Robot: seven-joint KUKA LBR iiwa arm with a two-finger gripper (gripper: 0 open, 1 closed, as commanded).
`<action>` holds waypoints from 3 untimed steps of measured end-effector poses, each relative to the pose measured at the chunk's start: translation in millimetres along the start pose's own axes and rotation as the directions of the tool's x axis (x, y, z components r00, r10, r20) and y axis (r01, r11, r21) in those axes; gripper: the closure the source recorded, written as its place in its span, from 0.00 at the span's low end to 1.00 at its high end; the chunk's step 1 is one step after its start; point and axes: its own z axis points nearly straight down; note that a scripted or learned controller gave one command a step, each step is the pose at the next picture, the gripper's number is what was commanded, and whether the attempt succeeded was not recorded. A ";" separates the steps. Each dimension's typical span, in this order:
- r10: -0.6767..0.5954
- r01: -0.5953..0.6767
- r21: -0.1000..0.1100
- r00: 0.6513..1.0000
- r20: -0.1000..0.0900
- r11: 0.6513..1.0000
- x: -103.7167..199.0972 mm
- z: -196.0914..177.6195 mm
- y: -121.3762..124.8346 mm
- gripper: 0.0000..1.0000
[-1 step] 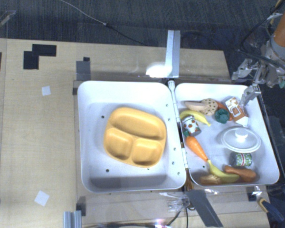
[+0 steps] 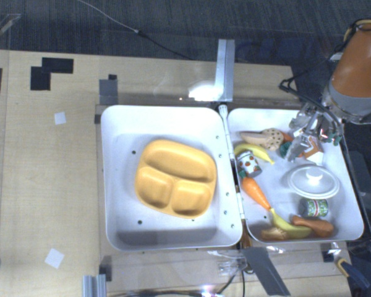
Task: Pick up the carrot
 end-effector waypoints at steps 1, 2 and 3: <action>0.020 -0.020 -0.002 1.000 0.014 1.000 44.0 97.5 36.3 0.00; 0.134 -0.134 -0.003 0.991 0.004 0.991 131.4 12.5 60.5 0.00; 0.171 -0.171 -0.001 0.985 -0.001 0.985 161.4 15.1 84.0 0.00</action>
